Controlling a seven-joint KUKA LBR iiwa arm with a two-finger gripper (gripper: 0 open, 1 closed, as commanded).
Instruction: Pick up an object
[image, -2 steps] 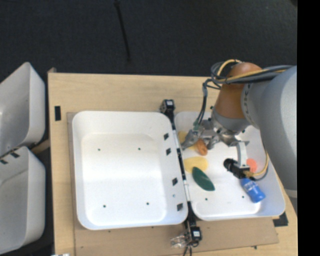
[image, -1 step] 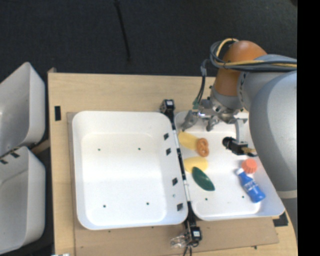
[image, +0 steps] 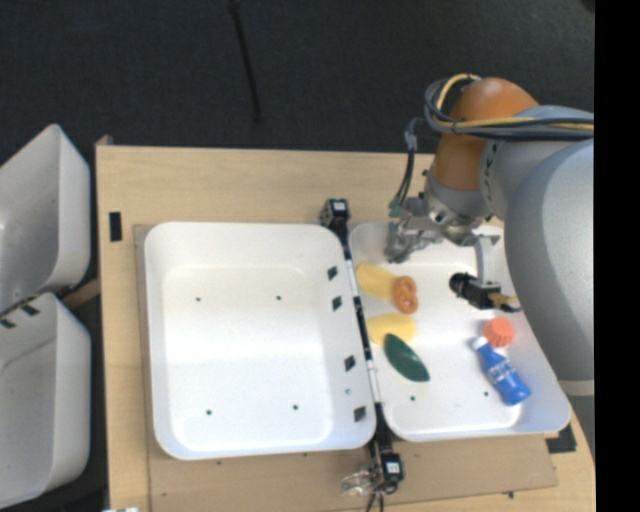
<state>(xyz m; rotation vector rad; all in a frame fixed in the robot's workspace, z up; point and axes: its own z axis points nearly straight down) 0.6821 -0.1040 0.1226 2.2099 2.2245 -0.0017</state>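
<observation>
Gripper (image: 400, 243) hangs low over the far-left corner of the right-hand shallow white bin (image: 455, 428). From this angle I can't tell if it's spread or pinched, and I see nothing held in it.

Nearest candidate: a pale yellow rounded plastic-looking piece (image: 372, 279) by the bin's left wall, just nearer to the camera than the gripper and apart from it. A small orange ridged round piece (image: 405, 294) touches its right end.

My read on handling:
- Yellow piece: likely a light, hollow toy. Smooth skin, so it could slip. I'd grip across its narrow width, mid-length.
- It's close to the wall, so there's little room on that side. The orange one may get nudged.
- Orange piece: light, and the ridges should give bite, but it's a small target.

Others, towards the bin's near edge:
- second yellow lump (image: 392, 326)
- dark green leaf-shaped piece (image: 407, 358) touching it. Flat, hard to get under.
- blue bottle with an orange cap (image: 502, 372) at the right side, well apart

The left-hand white bin (image: 250, 340) isn't relevant.
</observation>
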